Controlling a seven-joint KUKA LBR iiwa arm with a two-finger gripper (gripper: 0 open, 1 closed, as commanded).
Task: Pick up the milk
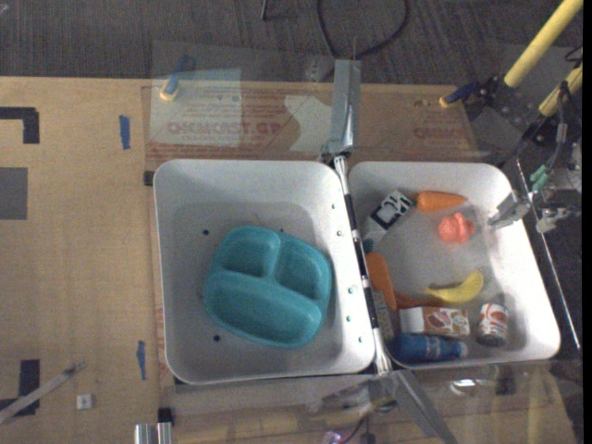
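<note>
Two white bins sit side by side on the tabletop (83,248). Left bin (185,192) holds a teal tray (266,285). At the right bin (546,326) (crowded with small items), the milk (390,209) lies near its upper left corner, well apart from the gripper (507,213) over the right rim.

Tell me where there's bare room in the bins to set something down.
Left bin: bare floor rings the teal tray, widest along the far wall. Right bin: a small patch between the strawberry, banana and milk carton. Its near edge and left wall are crowded.
</note>
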